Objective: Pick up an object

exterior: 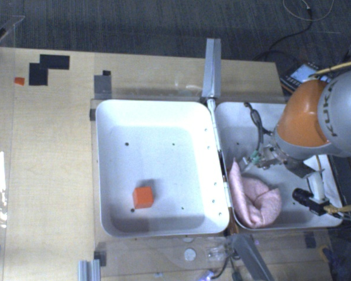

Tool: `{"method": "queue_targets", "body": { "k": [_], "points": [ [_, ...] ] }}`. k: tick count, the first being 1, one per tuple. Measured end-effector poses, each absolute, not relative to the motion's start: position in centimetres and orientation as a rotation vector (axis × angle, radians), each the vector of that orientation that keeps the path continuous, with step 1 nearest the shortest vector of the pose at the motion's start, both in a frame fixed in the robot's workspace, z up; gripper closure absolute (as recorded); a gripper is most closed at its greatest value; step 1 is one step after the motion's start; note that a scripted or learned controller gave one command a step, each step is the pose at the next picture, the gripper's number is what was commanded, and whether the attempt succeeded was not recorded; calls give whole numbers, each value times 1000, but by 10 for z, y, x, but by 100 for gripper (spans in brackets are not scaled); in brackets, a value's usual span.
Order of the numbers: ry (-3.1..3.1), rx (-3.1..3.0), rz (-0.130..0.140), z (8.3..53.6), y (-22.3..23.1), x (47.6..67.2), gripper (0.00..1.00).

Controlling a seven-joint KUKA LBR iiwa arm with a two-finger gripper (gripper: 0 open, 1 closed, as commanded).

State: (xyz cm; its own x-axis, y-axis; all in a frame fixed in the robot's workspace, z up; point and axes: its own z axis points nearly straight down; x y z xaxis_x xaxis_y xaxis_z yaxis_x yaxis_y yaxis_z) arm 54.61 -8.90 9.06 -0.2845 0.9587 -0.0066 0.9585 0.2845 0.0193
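Note:
An orange cube (143, 197) lies in the left bin (158, 119), near its front left corner. A crumpled pink cloth (254, 198) lies against the front left side of the right bin (237, 127). My gripper (259, 158) hangs low over the right bin, just above the cloth's upper edge. The grey arm with its orange band (301, 122) reaches in from the right and hides much of that bin.
A thin dark looped thing (255, 119) lies near the back of the right bin. A metal divider post (212, 69) stands between the bins at the back. Black shapes (47, 68) and a small orange mark (19, 81) sit on the bench at far left.

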Motion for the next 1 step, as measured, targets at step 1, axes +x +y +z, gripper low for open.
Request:
{"method": "queue_targets", "body": {
  "k": [1],
  "points": [
    [2446,1959,9,187,-68,570,0]
  ]
}}
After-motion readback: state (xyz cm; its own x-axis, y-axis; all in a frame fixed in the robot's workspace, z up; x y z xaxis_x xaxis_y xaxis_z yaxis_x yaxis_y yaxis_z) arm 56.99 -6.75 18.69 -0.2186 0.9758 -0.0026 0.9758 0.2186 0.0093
